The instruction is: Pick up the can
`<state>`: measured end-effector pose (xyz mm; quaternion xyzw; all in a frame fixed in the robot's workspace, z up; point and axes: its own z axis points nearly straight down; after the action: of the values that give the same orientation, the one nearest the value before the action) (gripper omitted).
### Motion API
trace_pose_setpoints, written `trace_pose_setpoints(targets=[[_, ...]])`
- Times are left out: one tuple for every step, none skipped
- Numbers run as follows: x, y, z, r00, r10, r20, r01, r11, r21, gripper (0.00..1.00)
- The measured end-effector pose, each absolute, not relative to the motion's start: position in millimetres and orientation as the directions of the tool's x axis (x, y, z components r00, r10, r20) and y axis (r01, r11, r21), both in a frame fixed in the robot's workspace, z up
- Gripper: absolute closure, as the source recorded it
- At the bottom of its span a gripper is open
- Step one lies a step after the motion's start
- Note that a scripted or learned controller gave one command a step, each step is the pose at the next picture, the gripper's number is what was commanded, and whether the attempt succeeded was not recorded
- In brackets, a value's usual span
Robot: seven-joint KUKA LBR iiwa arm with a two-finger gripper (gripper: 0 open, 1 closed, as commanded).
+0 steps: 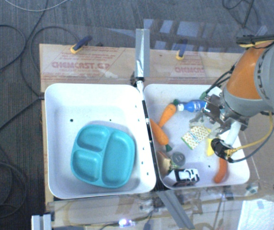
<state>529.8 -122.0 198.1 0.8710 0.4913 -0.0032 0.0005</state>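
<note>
Found the claw (pixel 217 115) over the right bin (pixel 245 172), toward its right side; could not tell whether spread or pressed together. Nearest, noted a black-and-white object (pixel 187 175) by the front wall. Just behind it, spotted the can (pixel 177 157), apart from the claw. Farther back, saw a carrot (pixel 159 133), a patterned packet (pixel 196 137), then a bottle (pixel 192 106).
</note>
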Motion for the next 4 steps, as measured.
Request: trace_pose_setpoints(targets=[[599.1,-142.0,232.7,0.576,0.817,-0.006,0.817,-0.576,-0.001,1.0],[626.9,-157.4,199.7,0.374,0.927,-0.006,0.927,-0.374,-0.002,1.0],[541.1,-148.5,139.8,0.651,0.759,-0.006,0.759,-0.651,-0.004,1.0],[547.2,-146.6,89.8,0.469,0.883,0.0,0.883,-0.469,0.006,1.0]])
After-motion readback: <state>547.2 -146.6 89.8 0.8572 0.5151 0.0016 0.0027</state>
